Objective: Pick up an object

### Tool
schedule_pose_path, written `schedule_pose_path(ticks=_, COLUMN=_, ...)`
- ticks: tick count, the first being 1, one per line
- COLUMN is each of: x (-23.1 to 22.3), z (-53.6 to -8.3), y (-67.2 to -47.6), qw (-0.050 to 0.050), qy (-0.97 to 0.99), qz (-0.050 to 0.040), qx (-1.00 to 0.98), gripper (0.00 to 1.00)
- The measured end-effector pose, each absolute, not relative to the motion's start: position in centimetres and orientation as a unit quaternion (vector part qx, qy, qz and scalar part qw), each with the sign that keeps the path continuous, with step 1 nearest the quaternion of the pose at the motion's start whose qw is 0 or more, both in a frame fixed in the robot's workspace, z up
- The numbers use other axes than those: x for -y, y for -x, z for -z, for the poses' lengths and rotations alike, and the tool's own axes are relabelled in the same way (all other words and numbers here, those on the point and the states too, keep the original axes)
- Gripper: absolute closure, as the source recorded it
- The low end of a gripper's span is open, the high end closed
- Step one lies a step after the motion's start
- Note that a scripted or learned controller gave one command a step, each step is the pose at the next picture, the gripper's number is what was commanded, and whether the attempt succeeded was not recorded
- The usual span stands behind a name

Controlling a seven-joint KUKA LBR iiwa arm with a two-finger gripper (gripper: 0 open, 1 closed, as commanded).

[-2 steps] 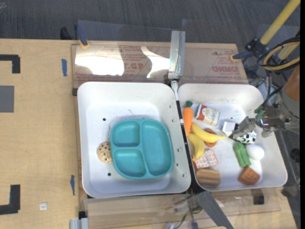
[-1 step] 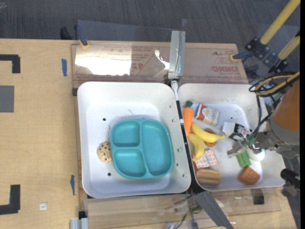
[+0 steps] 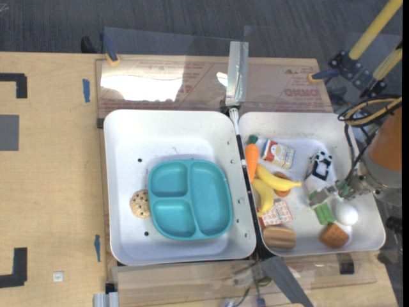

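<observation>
Down in the right bin (image 3: 367,171) the gripper (image 3: 329,194) hangs low over the clutter, its metal tip right above a small green block (image 3: 324,212) and just beside a white egg-shaped piece (image 3: 346,215); whether it is spread or pinched I cannot tell, the tip is too small and blurred, and nothing visibly sits in it. The green block looks boxy, its long axis running roughly up and down the picture, tilted a little. Below it rests a brownish-orange lump (image 3: 334,235) near the bin's front wall. Just above the tip stands a black-and-white carton shape (image 3: 321,165). Moving left: a smooth yellow banana (image 3: 276,180) lies slanted, its long axis running from upper left to lower right, touching a second yellow piece (image 3: 264,198) below it. An orange carrot (image 3: 252,160) with a green top points down along the bin's left wall. A printed white and red packet (image 3: 279,153) lies flat above the banana, another printed packet (image 3: 276,214) below, and a tan bread-like roll (image 3: 279,237) sits at the front. Across the divider, the left bin (image 3: 128,139) (glossy white, shallow, rounded corners) carries a teal three-compartment plate (image 3: 190,199), with a speckled cookie (image 3: 140,203) touching its left edge.
</observation>
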State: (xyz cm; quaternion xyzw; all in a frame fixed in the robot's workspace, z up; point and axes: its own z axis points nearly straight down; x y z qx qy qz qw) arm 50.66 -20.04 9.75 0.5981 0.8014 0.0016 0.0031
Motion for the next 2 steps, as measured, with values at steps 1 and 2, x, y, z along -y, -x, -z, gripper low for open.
schedule_pose_path(ticks=1, x=13.25, z=-8.67, y=-48.16, qw=0.002, qy=-0.592, qz=-0.0014, qx=-0.806, gripper=0.00)
schedule_pose_path(ticks=2, x=12.66, z=-8.66, y=-48.17, qw=0.003, qy=-0.671, qz=-0.0017, qx=-0.741, gripper=0.00)
